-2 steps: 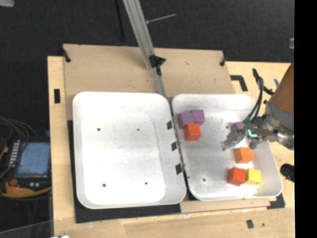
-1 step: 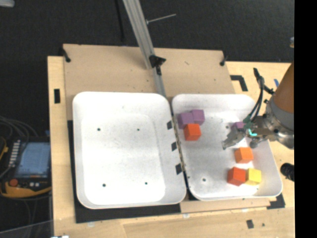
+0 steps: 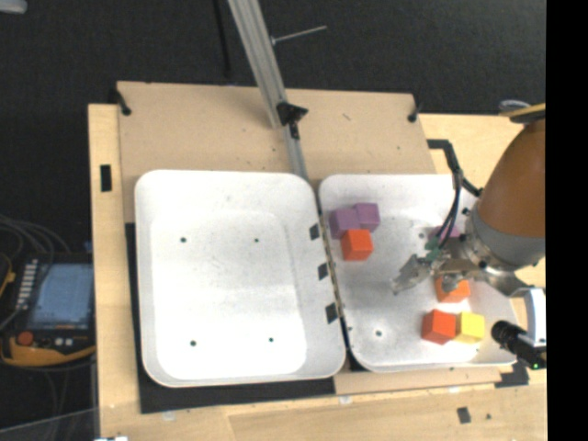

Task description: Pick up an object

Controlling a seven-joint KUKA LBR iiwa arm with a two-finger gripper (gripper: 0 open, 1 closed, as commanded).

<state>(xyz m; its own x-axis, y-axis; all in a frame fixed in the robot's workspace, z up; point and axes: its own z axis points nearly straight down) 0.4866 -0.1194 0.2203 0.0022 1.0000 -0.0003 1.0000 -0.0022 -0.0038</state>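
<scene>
Reaching in from the right, the arm (image 3: 514, 200) hung over the right bin (image 3: 386, 191). The gripper (image 3: 412, 275) sat low above the bin floor, right of centre, pointing left. Whether it was spread or pressed together could not be told, since the metal was blurred. No block could be seen held in it.

Five blocks lay in the right bin:
- The covered orange block (image 3: 453, 291) lay just right of the gripper, its far part hidden under the wrist.
- The near orange block (image 3: 439, 325) and the yellow block (image 3: 472, 326) sat side by side and touching, toward the near right corner. Both were on the near side of the gripper and apart from it.
- The purple block (image 3: 356, 217) was close to the bin's left wall, on the far side.
- The left orange block (image 3: 356, 244) touched the purple block's near side.

Bare white floor lay between the gripper and that purple-orange pair, with nothing in between.

The left bin (image 3: 230, 274) butted against the right bin. Black clips (image 3: 323, 270) sat along the seam between them. A metal rail (image 3: 257, 53) slanted from the far edge down to the far end of the seam. A brown board (image 3: 266, 127) lay beyond the bins on the bench (image 3: 106, 246). Well left of the bench was a screen unit (image 3: 57, 299), with cables (image 3: 23, 237) beside it.
</scene>
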